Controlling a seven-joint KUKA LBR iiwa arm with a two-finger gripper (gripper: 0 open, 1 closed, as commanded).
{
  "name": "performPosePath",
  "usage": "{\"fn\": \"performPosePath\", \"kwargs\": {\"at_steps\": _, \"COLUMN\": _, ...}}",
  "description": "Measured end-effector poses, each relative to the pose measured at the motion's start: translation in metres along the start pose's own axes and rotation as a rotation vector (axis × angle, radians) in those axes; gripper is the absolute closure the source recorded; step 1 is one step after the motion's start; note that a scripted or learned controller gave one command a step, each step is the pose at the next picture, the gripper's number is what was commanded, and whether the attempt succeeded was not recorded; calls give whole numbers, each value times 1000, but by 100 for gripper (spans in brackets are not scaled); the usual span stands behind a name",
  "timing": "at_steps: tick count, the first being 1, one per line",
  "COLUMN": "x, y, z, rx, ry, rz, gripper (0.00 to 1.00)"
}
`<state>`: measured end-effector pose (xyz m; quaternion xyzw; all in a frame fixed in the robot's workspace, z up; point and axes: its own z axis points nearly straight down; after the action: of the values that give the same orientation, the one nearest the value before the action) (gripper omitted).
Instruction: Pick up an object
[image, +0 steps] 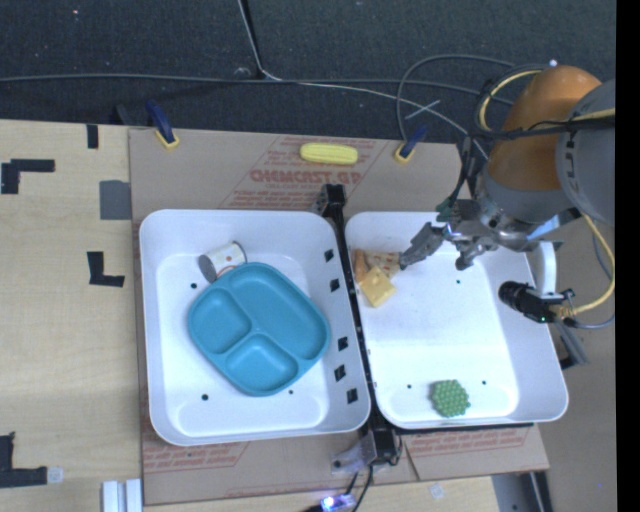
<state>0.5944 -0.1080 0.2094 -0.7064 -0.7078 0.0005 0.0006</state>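
My gripper (440, 254) hangs over the upper part of the right bin (520, 395), open, with nothing between its two dark fingers (415, 249). Its left finger points toward a yellow wedge-shaped object (377, 289) and a small brown piece (361, 263), which lie against the bin's left wall a little left of and below the gripper. A green bumpy object (449, 397) rests near the right bin's front edge. In the left bin (160, 400), a blue divided plate (258, 325) lies flat with a small white cup (222, 260) on its side just behind it.
A yellow banana-shaped item (328, 153) lies on the cardboard behind the bins. Black clips line the divider (345, 330) between the bins. Cables loop around the arm's wrist at the upper right. The right bin's middle floor (440, 330) is bare.
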Motion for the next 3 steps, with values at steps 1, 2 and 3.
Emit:
{"fn": "performPosePath", "kwargs": {"at_steps": 1, "x": 9, "y": -7, "z": 57, "rx": 6, "ry": 0, "rz": 0, "gripper": 0}}
{"fn": "performPosePath", "kwargs": {"at_steps": 2, "x": 13, "y": -19, "z": 108, "rx": 7, "ry": 0, "rz": 1, "gripper": 0}}
{"fn": "performPosePath", "kwargs": {"at_steps": 3, "x": 13, "y": -18, "z": 125, "rx": -1, "ry": -1, "rz": 0, "gripper": 0}}
